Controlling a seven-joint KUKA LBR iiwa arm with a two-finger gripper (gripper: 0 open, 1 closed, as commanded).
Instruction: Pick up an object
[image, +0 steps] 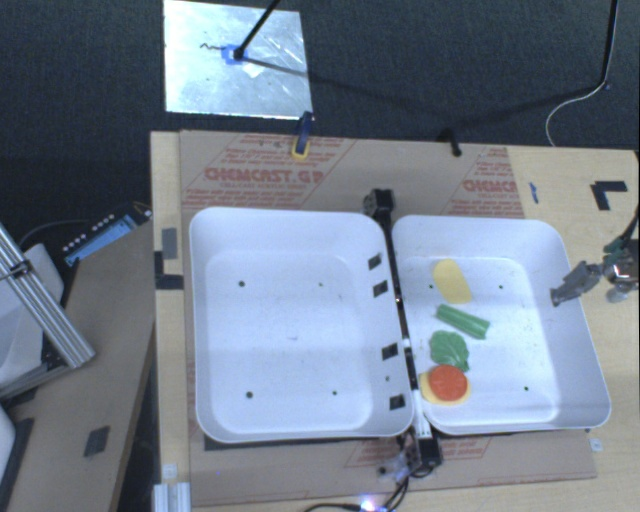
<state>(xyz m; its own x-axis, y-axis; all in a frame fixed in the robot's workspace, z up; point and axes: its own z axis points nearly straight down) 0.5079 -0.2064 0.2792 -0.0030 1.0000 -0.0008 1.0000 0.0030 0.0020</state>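
4 items in right bin (560, 400), all by its left wall: yellow piece (452, 281), green stick (463, 321), green leaf (449, 348), red-orange disc (446, 384); leaf & disc touch. Left bin (215, 330) beside it, 2 bins total. Gripper (572, 284) at right bin's right rim, arm cut off by frame edge; its state can't be made out. Cardboard-topped bench (420, 165), dark carpet (80, 100) behind.

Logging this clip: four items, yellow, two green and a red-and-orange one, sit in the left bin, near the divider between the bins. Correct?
Not quite. The camera view shows the yellow item, the two green ones and the red-and-orange one in the right bin, not the left, near the divider.
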